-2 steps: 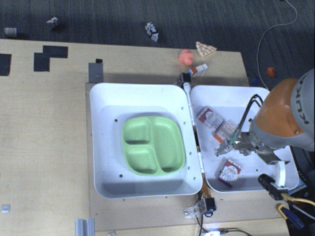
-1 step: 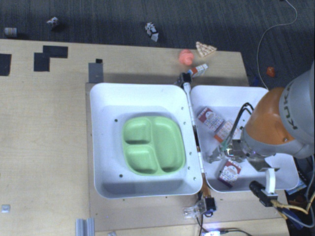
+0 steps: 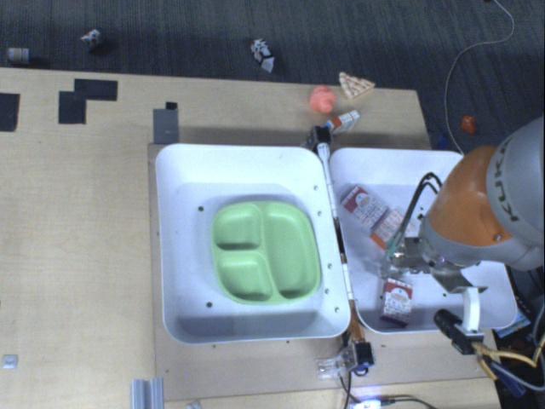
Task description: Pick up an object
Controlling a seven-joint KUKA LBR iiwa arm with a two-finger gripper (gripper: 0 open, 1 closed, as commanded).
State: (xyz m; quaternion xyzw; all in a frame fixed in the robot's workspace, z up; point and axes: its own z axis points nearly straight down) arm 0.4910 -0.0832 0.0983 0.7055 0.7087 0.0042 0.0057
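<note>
The arm (image 3: pixel 477 211) reaches into the right bin (image 3: pixel 375 164), and its gripper (image 3: pixel 398 264) hangs just above a small red and white packet (image 3: pixel 397 300) at the near side. Another red packet (image 3: pixel 362 204) lies farther away. The left bin (image 3: pixel 183 173) holds a green divided tray (image 3: pixel 264 250).

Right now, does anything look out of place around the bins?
Yes. Several small things lie outside the bins: a pink ball and a pizza-slice toy on the bench behind the right bin, plus bits scattered on the dark floor beyond.
</note>
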